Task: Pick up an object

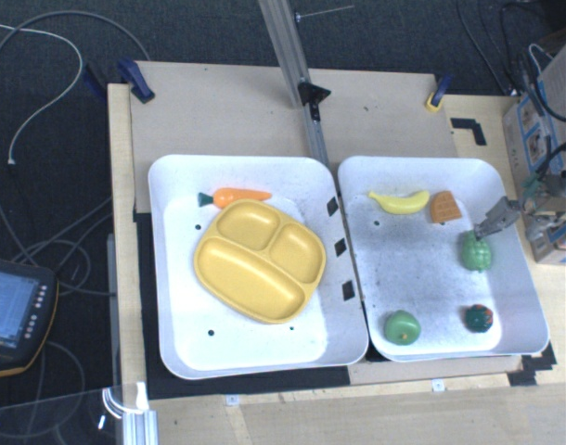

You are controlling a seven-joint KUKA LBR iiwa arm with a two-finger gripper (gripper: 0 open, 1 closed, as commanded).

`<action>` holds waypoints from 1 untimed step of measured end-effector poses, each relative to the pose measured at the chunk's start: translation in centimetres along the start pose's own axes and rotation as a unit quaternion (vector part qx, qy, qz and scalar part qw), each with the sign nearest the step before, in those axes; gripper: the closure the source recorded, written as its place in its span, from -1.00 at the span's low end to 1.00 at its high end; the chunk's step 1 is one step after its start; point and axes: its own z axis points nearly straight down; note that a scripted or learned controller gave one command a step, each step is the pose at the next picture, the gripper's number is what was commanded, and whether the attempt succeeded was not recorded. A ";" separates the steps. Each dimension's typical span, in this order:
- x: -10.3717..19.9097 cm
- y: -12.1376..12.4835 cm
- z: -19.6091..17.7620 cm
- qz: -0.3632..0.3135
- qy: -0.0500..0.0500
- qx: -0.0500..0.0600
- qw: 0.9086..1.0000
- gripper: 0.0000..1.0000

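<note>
Two white bins share the table (pixel 264 91); in the right bin (pixel 431 276), the tool (pixel 487 230) hovers at a green vegetable (pixel 476 253), grip impossible to tell. Round, it could roll away if nudged.

No legible text, labels, brands or numbers anywhere. Black handheld pendant with blue lit screen (pixel 12 315) at left edge: screen contents too small and blurred to read.
</note>
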 end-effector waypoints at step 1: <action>0.0 0.0 0.0 0.000 0.000 0.000 1.000 -1.00</action>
